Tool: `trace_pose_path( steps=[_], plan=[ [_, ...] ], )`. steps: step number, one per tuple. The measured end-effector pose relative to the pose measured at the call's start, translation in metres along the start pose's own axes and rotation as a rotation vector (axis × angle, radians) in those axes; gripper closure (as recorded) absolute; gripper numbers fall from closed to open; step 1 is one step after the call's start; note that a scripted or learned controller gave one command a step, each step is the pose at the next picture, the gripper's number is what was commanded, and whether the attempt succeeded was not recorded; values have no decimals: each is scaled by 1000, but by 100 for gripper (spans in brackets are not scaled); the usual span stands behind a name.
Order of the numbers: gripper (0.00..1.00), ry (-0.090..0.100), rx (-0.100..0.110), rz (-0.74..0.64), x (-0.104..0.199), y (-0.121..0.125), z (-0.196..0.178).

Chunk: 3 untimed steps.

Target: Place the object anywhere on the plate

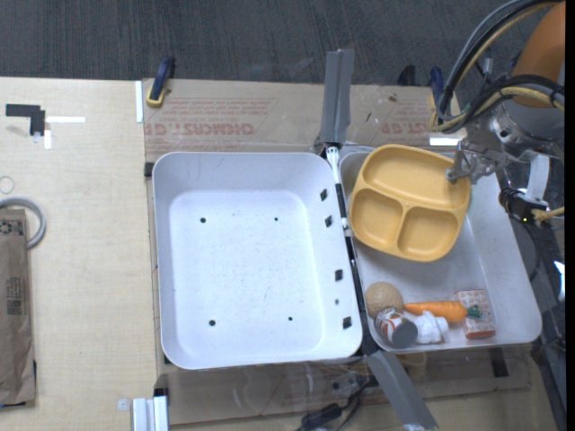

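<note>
A yellow divided plate (409, 205) lies in the upper left of the right bin (501, 259), overlapping the bin's left wall. My gripper (460, 171) hangs at the plate's upper right rim, with nothing visibly held. Along the bin's front edge lie a beige ball (384, 296), an orange carrot (437, 310), a small printed box (475, 313) and a white, grey and red toy (409, 329).
The left bin (171, 241) stands beside the right one, with a grey divider post (336, 97) behind them. Black cables (485, 34) loop over the arm at the upper right. A brown paper bag (13, 303) lies at the far left.
</note>
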<state>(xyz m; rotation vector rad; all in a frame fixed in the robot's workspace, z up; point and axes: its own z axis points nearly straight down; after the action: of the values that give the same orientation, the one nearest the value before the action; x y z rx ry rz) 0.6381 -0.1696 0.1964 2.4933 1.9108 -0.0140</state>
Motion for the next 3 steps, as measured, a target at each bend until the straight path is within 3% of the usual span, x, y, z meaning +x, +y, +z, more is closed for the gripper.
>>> trace_pose_path(
  steps=[1,2,3],
  plan=[
    [100,3,2,-4,11,17,-106],
    [100,-6,-10,-61,5,-51,-21],
    [100,3,6,-73,27,12,-50]
  ],
)
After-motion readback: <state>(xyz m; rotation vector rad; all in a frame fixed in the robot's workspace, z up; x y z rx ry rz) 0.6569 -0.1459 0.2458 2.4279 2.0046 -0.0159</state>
